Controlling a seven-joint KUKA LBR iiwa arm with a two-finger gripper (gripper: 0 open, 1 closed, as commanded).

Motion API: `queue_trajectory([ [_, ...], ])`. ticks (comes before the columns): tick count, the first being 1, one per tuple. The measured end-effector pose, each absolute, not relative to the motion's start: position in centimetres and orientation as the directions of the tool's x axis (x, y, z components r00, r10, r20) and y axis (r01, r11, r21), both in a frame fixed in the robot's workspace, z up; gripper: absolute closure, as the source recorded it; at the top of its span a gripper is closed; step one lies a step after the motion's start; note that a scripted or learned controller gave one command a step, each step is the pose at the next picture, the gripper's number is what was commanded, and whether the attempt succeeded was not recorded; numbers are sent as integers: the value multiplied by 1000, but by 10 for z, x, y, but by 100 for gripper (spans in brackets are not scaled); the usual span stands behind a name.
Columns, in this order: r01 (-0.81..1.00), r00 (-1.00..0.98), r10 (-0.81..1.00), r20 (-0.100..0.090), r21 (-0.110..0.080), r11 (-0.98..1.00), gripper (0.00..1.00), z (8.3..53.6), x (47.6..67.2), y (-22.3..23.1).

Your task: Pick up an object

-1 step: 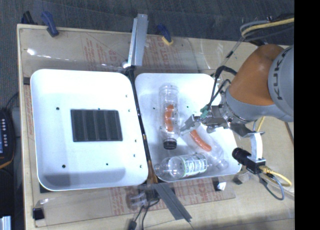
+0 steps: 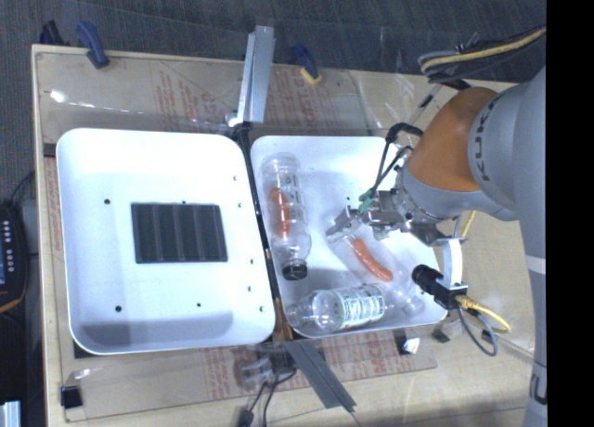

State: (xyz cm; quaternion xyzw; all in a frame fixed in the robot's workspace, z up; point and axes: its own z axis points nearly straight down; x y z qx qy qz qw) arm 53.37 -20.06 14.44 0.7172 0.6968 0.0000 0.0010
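Two clear plastic bottles (image 2: 286,216) (image 2: 339,308) and an orange object (image 2: 373,263) lie in the right bin (image 2: 320,151); we cannot tell whether the jaws of the gripper (image 2: 351,224) are parted.

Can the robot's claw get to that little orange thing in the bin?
Probably yes. The gripper hangs right above the orange object in the right bin, and nothing covers it; the bottles lie off to the side.
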Motion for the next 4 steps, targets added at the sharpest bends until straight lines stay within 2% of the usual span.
queue_trajectory([
  [1,993,-111,994,-25,46,112,0,123,509,-205],
  [2,989,-150,989,-5,8,150,0,96,545,-211],
  [3,984,-179,984,-4,11,179,0,97,533,-209],
  [4,999,-49,999,0,-2,49,0,92,579,-210],
])
